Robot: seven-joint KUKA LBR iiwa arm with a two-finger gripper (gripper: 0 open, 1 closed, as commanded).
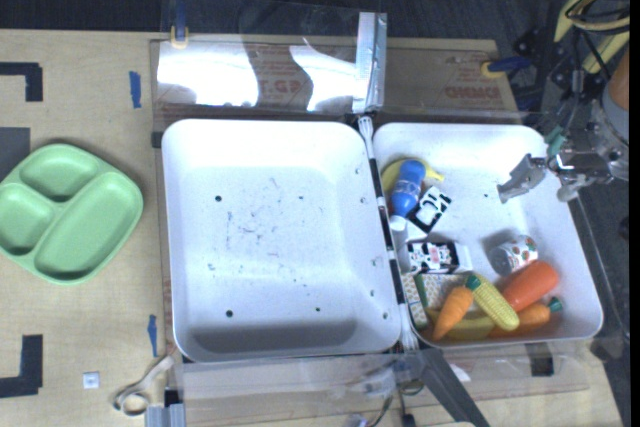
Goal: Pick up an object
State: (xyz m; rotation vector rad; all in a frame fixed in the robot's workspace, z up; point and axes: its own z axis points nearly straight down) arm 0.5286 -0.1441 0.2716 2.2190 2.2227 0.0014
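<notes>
Nearest to the camera, at the front of the right bin [585,260], lie a toy carrot [453,307], a yellow corn cob [494,303] and a larger orange vegetable [528,283]; all of them are below the claw [528,175] and well apart from it. A small round can [513,251] sits between these toys and the claw. To the left of the claw lies a blue bottle [406,188] on something yellow, with black-and-white cartons [434,256] near it. The claw hangs over the back right part of this bin with nothing between its fingers; how far they are open, I cannot tell. Far to its left stand the left bin [265,235] and a green divided plate [66,212].
</notes>
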